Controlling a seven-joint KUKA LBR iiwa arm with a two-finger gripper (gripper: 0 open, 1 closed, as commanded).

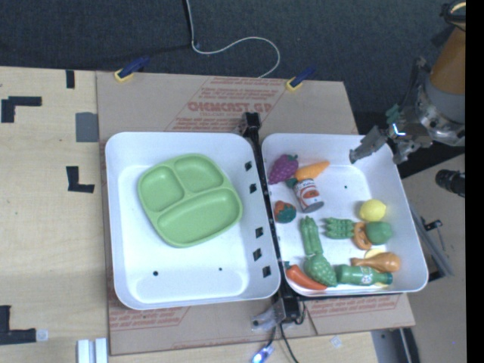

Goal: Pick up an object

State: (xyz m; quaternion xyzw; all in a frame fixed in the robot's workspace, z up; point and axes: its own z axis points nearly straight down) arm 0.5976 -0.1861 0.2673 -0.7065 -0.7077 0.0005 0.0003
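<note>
Cardboard-covered bench, two white bins. Toy food is piled in the right bin (404, 195); the lemon (372, 209) is seen at 6 o'clock from the gripper (376, 144), well apart. Gripper is positioned over the bin's 1 o'clock rim, nothing held; finger state cannot be told.

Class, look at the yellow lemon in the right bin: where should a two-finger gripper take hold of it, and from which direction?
Grip the lemon across its rounded middle, coming straight down from above. Its top is exposed, and the green toy crowds only its near side, so place the fingers left and right.
</note>
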